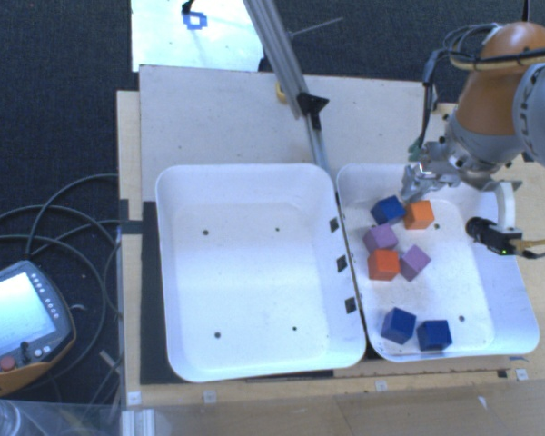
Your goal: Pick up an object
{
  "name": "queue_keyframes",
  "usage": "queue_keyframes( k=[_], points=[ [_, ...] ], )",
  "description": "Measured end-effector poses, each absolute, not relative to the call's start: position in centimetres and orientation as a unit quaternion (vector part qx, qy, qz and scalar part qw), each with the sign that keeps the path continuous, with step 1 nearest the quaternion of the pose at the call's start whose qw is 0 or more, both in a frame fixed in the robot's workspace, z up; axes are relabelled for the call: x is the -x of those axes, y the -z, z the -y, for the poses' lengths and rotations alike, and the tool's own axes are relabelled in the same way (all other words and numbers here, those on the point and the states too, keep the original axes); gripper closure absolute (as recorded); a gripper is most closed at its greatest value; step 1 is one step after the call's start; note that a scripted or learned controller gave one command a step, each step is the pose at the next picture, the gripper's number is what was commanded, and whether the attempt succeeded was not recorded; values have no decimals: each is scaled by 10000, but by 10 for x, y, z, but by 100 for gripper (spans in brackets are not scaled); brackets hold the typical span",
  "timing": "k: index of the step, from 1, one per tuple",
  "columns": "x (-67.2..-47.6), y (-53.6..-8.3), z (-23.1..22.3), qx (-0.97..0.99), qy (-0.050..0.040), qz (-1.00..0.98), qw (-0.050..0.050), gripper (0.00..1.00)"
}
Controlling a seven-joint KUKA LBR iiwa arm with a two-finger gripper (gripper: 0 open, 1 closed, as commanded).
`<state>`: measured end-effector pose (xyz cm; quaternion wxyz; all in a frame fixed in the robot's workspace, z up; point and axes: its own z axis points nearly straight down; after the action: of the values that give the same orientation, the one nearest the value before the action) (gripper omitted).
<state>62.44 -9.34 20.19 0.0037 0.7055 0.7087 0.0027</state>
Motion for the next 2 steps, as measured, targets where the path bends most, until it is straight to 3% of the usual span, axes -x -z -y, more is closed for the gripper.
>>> queue_keyframes(
  k=[1,2],
  points=[
    [-625,-203,93,-7055,-9,-7088,11,100],
    [-631,-217,32,-7029,-21,-7113,5,100]
  ],
)
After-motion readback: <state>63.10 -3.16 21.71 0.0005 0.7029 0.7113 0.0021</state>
